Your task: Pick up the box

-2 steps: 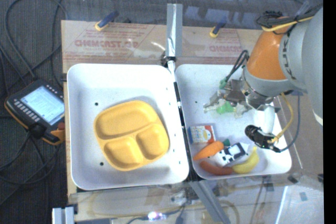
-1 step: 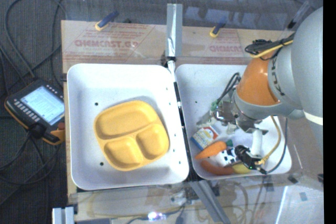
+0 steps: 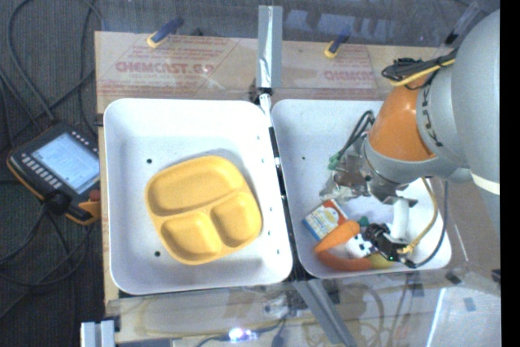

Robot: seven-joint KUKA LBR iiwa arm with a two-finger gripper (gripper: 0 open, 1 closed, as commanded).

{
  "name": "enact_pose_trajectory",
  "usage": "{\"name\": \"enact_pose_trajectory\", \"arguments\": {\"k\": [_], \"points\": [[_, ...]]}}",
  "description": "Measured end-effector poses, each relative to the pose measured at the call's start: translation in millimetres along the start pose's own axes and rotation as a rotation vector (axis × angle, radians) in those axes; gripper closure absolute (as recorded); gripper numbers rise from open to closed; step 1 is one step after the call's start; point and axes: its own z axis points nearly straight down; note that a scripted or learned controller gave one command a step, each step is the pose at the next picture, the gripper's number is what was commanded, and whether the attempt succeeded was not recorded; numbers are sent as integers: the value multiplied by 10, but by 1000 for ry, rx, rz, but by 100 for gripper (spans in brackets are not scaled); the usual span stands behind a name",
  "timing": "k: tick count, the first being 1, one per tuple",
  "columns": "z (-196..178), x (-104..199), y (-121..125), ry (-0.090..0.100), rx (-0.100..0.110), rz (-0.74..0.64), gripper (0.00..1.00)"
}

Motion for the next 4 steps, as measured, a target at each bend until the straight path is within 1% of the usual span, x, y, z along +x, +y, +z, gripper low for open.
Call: {"name": "enact_pose_trajectory", "arguments": {"k": [1,2,3,4], "points": [[-816,619,-595,-2,14,-24,100],[-816,617,-595,-2,14,-24,0],[-817,449,-566,-1,14,-15,0],[-819,693,-327,-3,13,-207,0]]}}
